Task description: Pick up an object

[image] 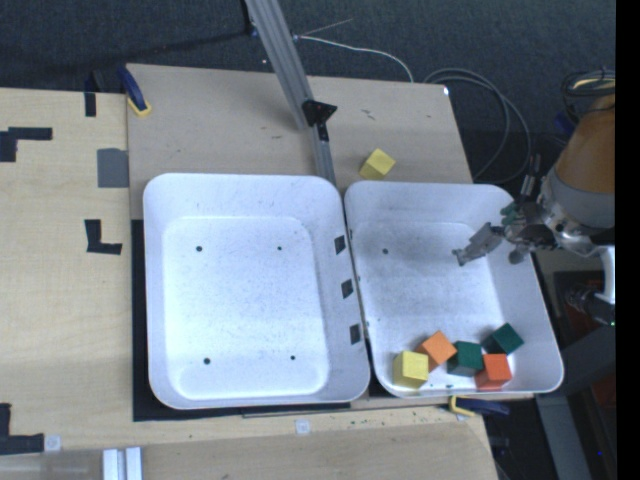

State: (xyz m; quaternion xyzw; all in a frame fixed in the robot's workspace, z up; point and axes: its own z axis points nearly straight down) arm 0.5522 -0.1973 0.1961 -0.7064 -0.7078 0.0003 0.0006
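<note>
Nearest the camera, along the bottom rim of the right bin point(520, 298), 5 small blocks crowd together at about 5 o'clock in that bin: a yellow block point(411, 367) on the left end, an orange block point(438, 347) just up and right of it, a dark green block point(466, 356) beside that, a red-orange block point(496, 369) at the right end, and a second green block point(507, 338) just above it toward the rim. They sit close enough that neighbours look to be touching, though I cannot tell for each pair. The left bin point(160, 268) lies edge to edge with the right one, with 3 small dark clips along the shared rim. Higher in the right bin, toward 2 o'clock, the gripper point(470, 253) reaches in from the right side, its grey fingers pointing left and down over the bare speckled floor. 1 slim finger point(478, 245) shows clearly; whether the fingers stand apart or together I cannot tell, and nothing shows between them. It hangs well apart from the cluster of blocks. Behind it, the arm's orange band point(590, 158) and grey wrist sit at the right edge, at 3 o'clock. Farther back, on the bare bench point(220, 118) just beyond the right bin's top left corner, a lone yellow cube point(377, 164) rests at about 12 o'clock. A grey metal bar point(285, 53) slants across the bench from the top edge down to the seam between the bins.
</note>
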